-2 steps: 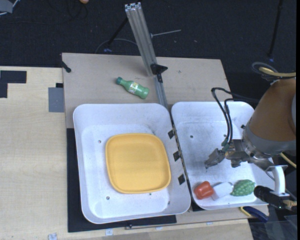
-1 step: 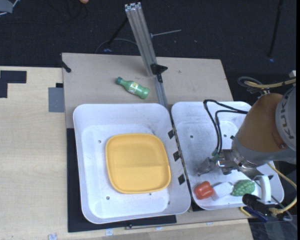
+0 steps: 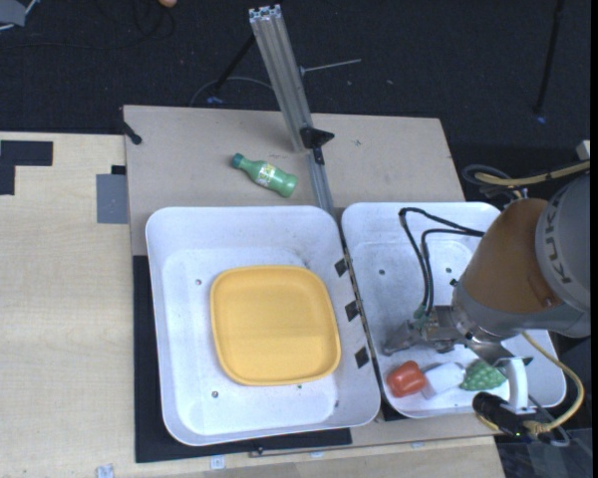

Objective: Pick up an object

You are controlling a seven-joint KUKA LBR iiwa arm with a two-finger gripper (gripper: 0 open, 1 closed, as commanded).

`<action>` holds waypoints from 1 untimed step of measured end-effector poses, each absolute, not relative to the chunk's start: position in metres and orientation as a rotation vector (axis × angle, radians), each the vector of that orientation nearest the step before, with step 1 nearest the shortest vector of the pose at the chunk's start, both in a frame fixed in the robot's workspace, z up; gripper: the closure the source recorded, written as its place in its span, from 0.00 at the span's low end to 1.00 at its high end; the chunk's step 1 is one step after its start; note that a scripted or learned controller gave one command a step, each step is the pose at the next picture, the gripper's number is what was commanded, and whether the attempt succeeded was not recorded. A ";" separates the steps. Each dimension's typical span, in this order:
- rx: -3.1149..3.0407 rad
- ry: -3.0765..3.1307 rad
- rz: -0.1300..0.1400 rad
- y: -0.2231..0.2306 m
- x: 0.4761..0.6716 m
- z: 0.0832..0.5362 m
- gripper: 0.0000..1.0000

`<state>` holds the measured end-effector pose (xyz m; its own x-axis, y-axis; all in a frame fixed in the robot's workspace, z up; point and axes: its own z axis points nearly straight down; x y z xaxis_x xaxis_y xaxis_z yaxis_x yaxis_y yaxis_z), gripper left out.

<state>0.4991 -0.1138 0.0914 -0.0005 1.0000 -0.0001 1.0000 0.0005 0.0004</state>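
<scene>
In the right bin lie a red-orange pepper-like object, a white flat piece and a green leafy object, all near the bin's front. My gripper hangs low over the bin's middle, just above and left of the red object, its dark fingers pointing left. Nothing shows between the fingers. The orange-banded wrist covers the bin's right part.
A yellow square plate lies in the left bin. A green bottle lies on the bench behind the bins. An aluminium rail slants up at the back. Black cables loop over the right bin.
</scene>
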 end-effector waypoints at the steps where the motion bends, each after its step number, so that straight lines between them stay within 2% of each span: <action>1: 2.222 2.218 0.003 -0.115 0.500 0.103 1.00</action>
